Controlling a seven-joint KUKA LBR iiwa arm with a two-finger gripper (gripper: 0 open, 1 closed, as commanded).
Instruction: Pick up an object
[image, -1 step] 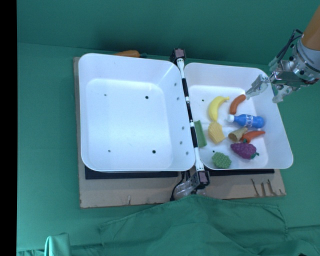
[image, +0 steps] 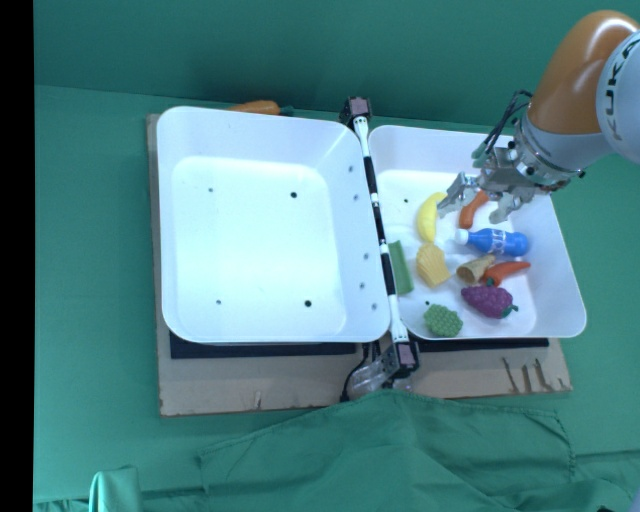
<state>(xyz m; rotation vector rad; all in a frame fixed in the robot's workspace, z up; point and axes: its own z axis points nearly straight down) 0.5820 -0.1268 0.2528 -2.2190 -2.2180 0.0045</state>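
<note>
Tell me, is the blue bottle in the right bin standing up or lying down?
Lying down. The blue bottle rests on its side on the right bin floor, white cap pointing toward the banana.

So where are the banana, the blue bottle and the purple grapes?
banana (image: 428, 216), camera view, middle of its yellow curve.
blue bottle (image: 497, 241), camera view, middle of its body.
purple grapes (image: 486, 300), camera view, centre of the bunch.
</note>
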